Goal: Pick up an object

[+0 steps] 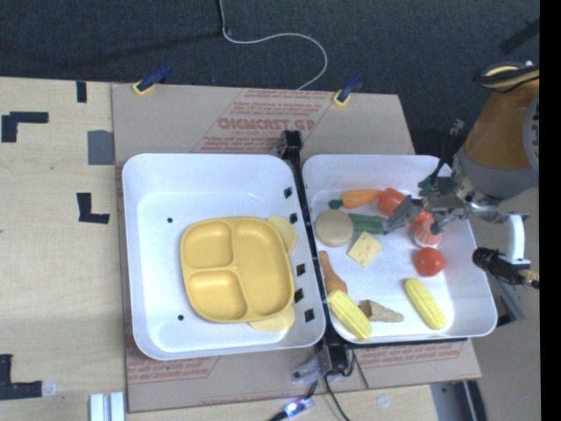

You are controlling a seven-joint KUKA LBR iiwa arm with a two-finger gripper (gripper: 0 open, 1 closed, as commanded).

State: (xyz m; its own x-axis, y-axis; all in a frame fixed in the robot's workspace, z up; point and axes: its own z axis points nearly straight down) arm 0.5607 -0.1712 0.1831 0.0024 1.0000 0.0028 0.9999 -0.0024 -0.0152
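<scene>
My arm comes in over the right edge of the bench, and my jaws (419, 213) hang low over the right bin (456, 169), toward its far right part. From this slanted view I cannot tell how far apart they stand, nor whether anything is caught between them; grey metal and red shapes overlap there.

Just under and beside my jaws lies a reddish piece (425, 229), and near it on the far side a red tomato-like piece (391, 201) touching an orange carrot (360, 197). A round red tomato (429, 260) sits a little nearer the front edge. A green pod (366, 222) lies between the carrot and a pale yellow cheese wedge (365, 249). A tan round bun (333, 229) rests near the bin's left wall. Along the front of the bin lie two corn cobs, one (349, 314) at the front left corner and one (424, 302) toward the front right, with a brown cone-shaped piece (380, 310) between them. An orange stick-like piece (332, 275) runs along the left wall.

The left bin (158, 178) holds a yellow divided plate (237, 267), with a paler yellow piece (283, 228) peeking out behind its far right side.
</scene>
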